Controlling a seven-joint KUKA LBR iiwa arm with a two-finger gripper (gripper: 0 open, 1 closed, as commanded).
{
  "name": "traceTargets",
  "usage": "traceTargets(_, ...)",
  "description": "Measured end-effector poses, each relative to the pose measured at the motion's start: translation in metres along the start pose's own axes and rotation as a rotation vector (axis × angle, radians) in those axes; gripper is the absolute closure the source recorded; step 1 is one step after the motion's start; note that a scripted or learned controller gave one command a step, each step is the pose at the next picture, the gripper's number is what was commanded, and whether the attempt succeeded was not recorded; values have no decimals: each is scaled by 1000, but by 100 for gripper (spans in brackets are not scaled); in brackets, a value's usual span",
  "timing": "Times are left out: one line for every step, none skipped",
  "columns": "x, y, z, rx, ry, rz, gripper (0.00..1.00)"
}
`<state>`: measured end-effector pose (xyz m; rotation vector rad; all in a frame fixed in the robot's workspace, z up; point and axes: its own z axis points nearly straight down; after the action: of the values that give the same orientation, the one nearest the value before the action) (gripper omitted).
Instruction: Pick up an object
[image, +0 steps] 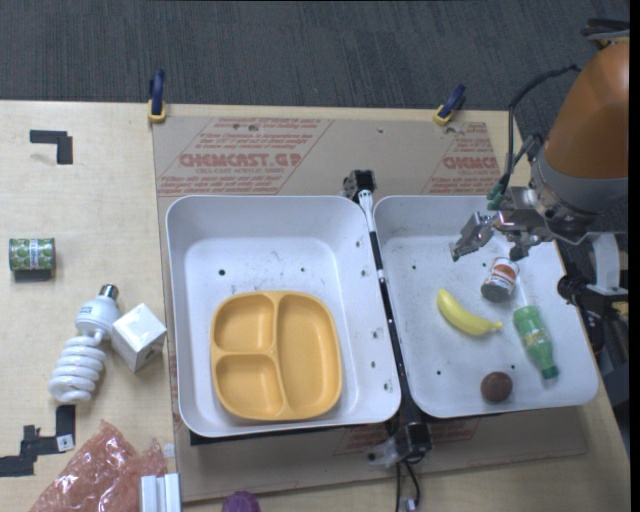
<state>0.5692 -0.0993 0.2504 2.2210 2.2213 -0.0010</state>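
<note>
The right bin (420, 300) holds a yellow banana (467, 313), a green bottle (535, 341), a small jar with a red and white label (500, 280) and a brown ball (496, 386). My gripper (495, 243) hangs over the bin's far right part, just above and behind the small jar. Its fingers are spread open with nothing between them. The banana lies a little nearer and to the left of the gripper. The arm's orange band (598, 110) rises at the right.
A yellow divided plate (277, 355) lies in the left bin (190, 300). On the bench to the left are a spiral light bulb (80, 350), a white cube (138, 335), a green can (32, 255) and a red mesh bag (95, 470).
</note>
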Motion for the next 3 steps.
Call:
traceTargets(-38, -10, 118, 0, 0, 2, 0)
traceTargets(-18, -58, 156, -5, -1, 2, 0)
traceTargets(-19, -57, 146, -8, -3, 5, 100)
